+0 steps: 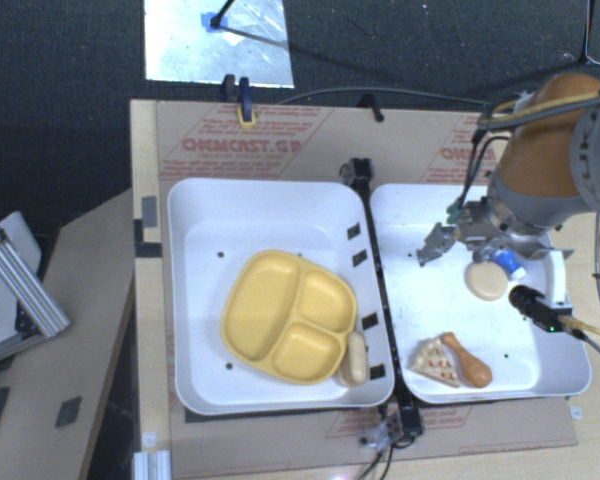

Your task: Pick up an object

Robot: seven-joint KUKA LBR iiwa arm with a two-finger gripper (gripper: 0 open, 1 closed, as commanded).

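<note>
Arm over my right bin [400, 268].
Gripper [442, 240] hangs above bare floor; I can't tell its finger state, possibly spread.

A shiny foil-like sheet [218, 26] lies on the dark floor beyond the bench, with a thin black rod slanting across it. At the bench's far edge a blue and yellow clamp [242, 99] grips the brown board [270, 143] printed with red lettering. To the left stand a lower tan table [80, 308] and a silver aluminium rail [20, 283]
</note>
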